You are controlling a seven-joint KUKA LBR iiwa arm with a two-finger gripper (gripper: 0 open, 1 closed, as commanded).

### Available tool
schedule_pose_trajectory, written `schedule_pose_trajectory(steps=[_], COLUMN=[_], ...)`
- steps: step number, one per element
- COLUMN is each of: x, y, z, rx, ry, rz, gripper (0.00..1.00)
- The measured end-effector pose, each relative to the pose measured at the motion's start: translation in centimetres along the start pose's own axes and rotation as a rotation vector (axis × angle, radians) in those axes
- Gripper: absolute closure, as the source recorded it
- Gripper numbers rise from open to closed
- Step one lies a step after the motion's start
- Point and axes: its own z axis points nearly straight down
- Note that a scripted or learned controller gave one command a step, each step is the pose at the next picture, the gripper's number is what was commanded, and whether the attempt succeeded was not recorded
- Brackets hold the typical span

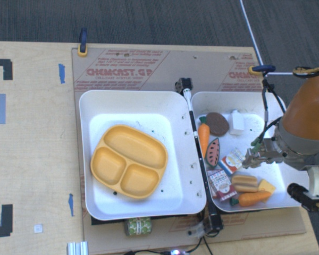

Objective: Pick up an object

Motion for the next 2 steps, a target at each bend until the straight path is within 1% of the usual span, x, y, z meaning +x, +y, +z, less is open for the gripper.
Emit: schedule_pose_trajectory(steps=[1, 2], x=[5.2, 7.5], y=[0.4, 0.1], z=[-1.4, -1.4], rx=[-0.005, -0.002], ry=[-0.001, 0.001], rz=[-0.002, -0.002], gripper=[1.00, 1.00])
